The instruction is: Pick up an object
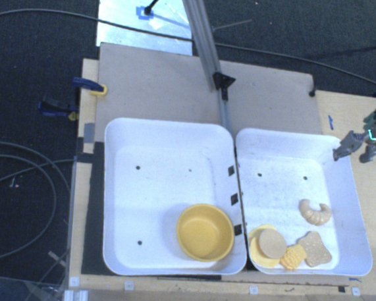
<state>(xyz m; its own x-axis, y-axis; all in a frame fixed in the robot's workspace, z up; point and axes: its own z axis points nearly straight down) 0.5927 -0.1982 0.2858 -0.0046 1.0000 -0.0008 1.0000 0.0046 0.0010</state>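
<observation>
Two white bins: left bin [126, 174] with yellow bowl [205, 231] near front right; right bin [284, 179] with round disc [272, 242], toast slice [315, 249], croissant [315, 212], cracker [292, 257] clustered front. Gripper [358, 148] spread open, holding nothing, hovering above right bin's far right rim. Best bet probably: come in over croissant, sitting apart from others, then straight down.
</observation>
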